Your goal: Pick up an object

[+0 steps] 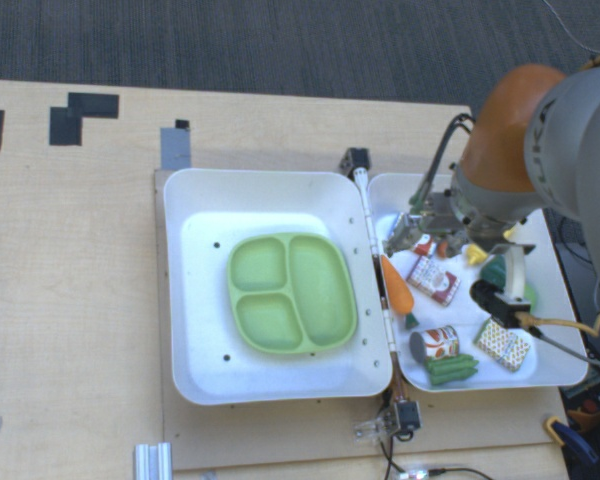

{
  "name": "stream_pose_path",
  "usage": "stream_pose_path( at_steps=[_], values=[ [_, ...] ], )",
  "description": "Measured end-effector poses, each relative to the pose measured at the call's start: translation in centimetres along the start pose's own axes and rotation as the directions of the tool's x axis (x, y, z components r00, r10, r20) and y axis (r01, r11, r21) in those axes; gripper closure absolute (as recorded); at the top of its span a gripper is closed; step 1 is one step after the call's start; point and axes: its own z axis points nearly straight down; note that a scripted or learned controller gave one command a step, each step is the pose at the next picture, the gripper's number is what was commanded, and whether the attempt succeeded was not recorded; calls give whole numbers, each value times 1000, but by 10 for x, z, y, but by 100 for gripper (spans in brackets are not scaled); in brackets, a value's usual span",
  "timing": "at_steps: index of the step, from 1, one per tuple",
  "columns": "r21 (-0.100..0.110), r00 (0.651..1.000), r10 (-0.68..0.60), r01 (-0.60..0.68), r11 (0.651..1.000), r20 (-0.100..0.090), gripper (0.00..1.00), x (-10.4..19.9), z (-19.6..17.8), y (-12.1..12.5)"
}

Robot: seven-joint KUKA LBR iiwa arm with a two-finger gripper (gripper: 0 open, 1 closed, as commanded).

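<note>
Your arm (540, 138) hangs over the right bin (570, 368), gripper (420, 226) low near that bin's upper left corner; can't tell its state. Objects crowd the right bin: carrot (395, 286) against the left wall, red-white packet (432, 276) just beside it, can (436, 343), green vegetable (452, 370) near the front rim, patterned box (505, 346). Left bin (195, 258) holds a green divided plate (292, 293), with room all round it.

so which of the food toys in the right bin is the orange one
The carrot, a long tapered piece lying along the right bin's left wall. The can nearby is red and white, and the green vegetable below it is all green.
</note>
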Motion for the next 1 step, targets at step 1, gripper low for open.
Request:
stream_pose_path(
  at_steps=[1],
  values=[
    [-5,1000,3,-3,1000,3,0,-75,100,-25]
  ],
)
